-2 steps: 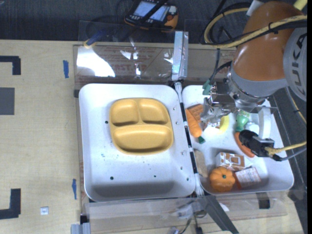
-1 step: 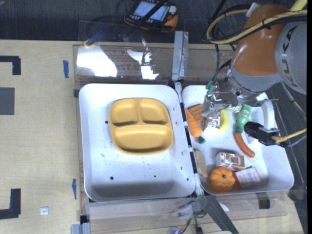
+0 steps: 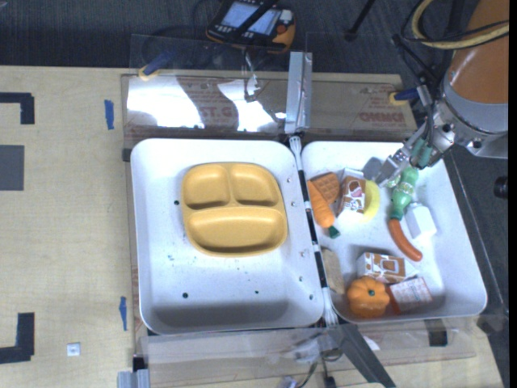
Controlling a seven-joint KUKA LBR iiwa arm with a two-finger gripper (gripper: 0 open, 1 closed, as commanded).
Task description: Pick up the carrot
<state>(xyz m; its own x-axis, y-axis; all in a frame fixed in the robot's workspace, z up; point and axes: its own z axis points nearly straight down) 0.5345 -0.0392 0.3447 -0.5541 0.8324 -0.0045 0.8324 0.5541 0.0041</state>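
Carrot (image 3: 322, 209) lies at the left edge of the right bin (image 3: 464, 241), tight against the divider, green tip toward the near side, touching a brown cracker-like piece (image 3: 326, 186). Gripper (image 3: 410, 162) hovers over the bin's far right, well apart from the carrot; can't tell if open or shut, nothing visibly held. Risks: descent here hits the green veg (image 3: 401, 196) or sausage (image 3: 405, 240) instead; the wall blocks one side of the carrot.
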